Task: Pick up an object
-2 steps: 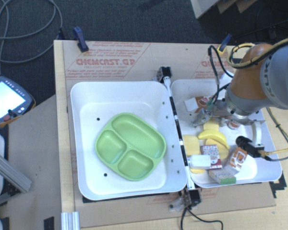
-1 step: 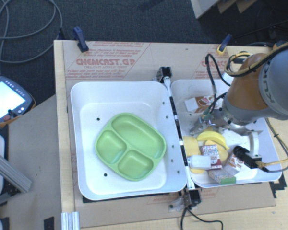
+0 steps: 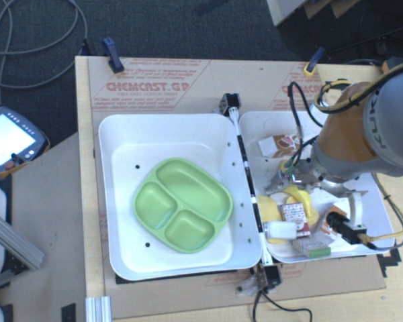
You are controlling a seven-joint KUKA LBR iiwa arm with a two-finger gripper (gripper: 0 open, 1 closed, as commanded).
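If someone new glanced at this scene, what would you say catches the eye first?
The pale green three-compartment plastic tray stands out, lying alone in the left white bin. Next comes the grey arm with its orange band, reaching down into the right white bin over a cluttered heap that includes a yellow banana-shaped toy.

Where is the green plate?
The green plate lies in the left bin, about in its middle, across the divider from the cluttered right bin where the arm reaches in.

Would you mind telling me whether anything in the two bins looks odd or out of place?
Nothing looks damaged or spilled. The green divided tray lies askew in the left bin, and the right bin's small items are heaped together.
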